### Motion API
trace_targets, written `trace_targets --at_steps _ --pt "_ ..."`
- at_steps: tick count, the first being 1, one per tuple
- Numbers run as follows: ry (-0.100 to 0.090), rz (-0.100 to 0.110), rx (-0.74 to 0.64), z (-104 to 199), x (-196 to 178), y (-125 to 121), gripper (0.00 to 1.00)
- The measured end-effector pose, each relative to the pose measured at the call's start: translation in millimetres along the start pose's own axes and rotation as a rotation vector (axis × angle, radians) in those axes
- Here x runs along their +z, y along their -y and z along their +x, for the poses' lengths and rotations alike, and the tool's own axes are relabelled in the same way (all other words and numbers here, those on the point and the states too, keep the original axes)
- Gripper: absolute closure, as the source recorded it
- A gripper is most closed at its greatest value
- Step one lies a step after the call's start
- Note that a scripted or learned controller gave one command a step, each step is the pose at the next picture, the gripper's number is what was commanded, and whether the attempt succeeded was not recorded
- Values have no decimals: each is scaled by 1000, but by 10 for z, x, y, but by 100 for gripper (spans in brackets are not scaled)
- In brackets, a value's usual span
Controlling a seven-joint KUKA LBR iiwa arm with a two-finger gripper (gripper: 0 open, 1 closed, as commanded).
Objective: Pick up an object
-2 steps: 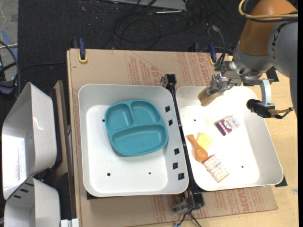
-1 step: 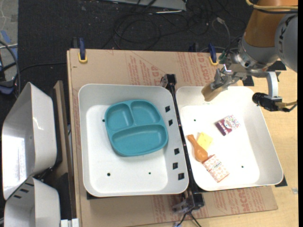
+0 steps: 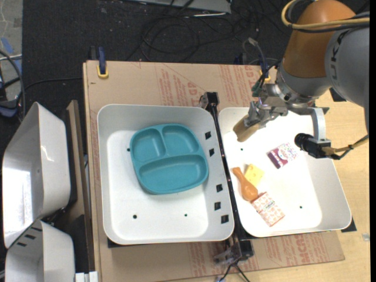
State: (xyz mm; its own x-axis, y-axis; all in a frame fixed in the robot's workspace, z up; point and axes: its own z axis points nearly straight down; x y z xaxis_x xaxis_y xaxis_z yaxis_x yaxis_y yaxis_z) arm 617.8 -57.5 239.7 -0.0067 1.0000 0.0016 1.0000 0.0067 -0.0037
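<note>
My gripper [image 3: 257, 117] hangs over the far left part of the right bin [image 3: 329, 216]. A tan block-like piece [image 3: 245, 130] sticks out down-left from between its fingers, and the gripper is shut on it. In the same bin lie a purple and white packet [image 3: 282, 155], a yellow piece [image 3: 254, 174], an orange spoon [image 3: 245, 184] and a red-patterned white packet [image 3: 269, 208].
The left bin [image 3: 117, 216] holds a teal divided plate [image 3: 169, 158]. A black divider with clips [image 3: 220, 175] runs between the bins. A black fitting on the arm [image 3: 310, 144] hangs over the right bin. White tubs [image 3: 32, 157] stand left of the bench.
</note>
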Motion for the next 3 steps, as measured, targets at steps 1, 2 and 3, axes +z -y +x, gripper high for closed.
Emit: trace_targets --at_steps 1,2,3 --pt "0 1 0 485 113 350 100" --pt "1 1 1 935 210 657 100" --pt "0 -1 -1 1456 109 960 100"
